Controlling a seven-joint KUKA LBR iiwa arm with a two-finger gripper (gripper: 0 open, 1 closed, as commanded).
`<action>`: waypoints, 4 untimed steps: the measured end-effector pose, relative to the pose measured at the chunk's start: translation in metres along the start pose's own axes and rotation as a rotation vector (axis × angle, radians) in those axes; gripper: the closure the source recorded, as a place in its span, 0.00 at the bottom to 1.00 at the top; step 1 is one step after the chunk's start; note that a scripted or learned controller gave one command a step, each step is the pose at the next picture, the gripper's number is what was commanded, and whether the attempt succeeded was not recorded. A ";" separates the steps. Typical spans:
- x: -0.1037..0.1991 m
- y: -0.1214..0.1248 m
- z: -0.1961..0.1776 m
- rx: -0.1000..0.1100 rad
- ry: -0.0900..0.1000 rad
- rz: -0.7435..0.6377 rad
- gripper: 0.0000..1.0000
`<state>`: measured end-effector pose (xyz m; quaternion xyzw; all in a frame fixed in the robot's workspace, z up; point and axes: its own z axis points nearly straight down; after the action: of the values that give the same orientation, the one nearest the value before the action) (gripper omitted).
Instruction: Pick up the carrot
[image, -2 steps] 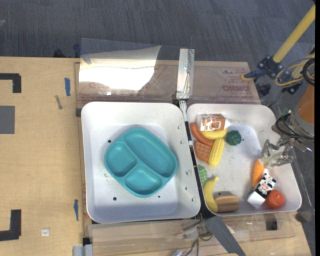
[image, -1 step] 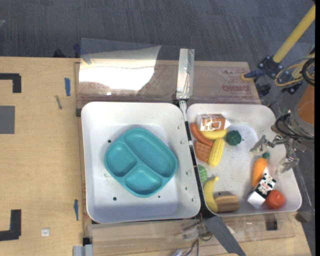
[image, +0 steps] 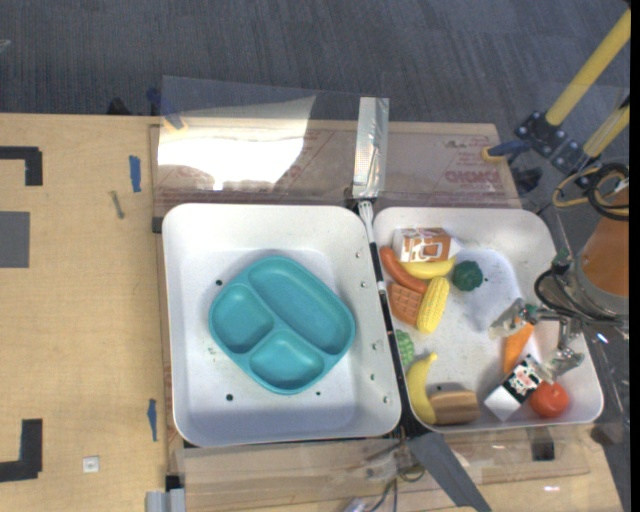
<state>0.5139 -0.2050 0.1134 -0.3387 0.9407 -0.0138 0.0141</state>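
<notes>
Two white bins sit side by side on the bench. The left bin holds a teal divided plate with three compartments. The right bin holds mixed toy food: along its left wall an orange-and-white carton, a corn cob and a green ball; along its near edge a banana, a brown block, a small black-and-white carton and a tomato. The arm enters from the right, its orange band over the bin's right wall. The gripper hangs at the bin's right side; how far its fingers are parted cannot be told. The carrot lies tilted just beside the gripper, above the small carton.
</notes>
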 end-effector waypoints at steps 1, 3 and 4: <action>-0.016 0.027 0.002 0.021 -0.002 0.082 0.00; -0.017 0.027 0.003 0.009 -0.008 -0.036 0.00; -0.017 0.030 0.002 0.021 -0.007 0.011 0.00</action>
<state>0.5081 -0.1709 0.1104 -0.3334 0.9423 -0.0226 0.0209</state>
